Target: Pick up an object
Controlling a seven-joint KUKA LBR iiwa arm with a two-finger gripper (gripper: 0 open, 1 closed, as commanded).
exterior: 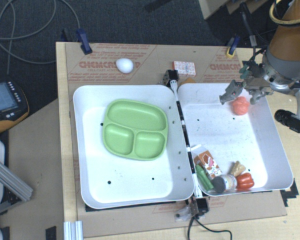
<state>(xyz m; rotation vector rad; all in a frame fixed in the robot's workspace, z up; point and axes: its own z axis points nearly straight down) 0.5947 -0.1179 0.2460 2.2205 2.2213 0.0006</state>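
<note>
Arm is over the far part of the right bin [275,134], claw [240,95] lowered close to the bin floor. Its two fingers stand apart; one dark fingertip shows to the left, the other to the right, with open gap between.

Target candidate: a small red-orange ball [240,106], lying on the bin floor just below the claw in the view, roughly centred under the gap. It is not between the fingers; whether a fingertip touches it cannot be told from this angle.

Other objects, all well apart from the claw, toward the near left corner of the same bin: a printed snack packet [208,163], a green item [204,178], a red item [245,181], a grey round piece [220,184]. Across the divider to the claw's left, the left bin [90,184] carries a green divided plate [135,129].

Judged step: approach and alignment before the grasp; nothing lifted yet.

Next move calls for: settling the open fingers either side of the ball, then closing. A ball rolls easily, so an off-centre closure would likely push it away.
</note>
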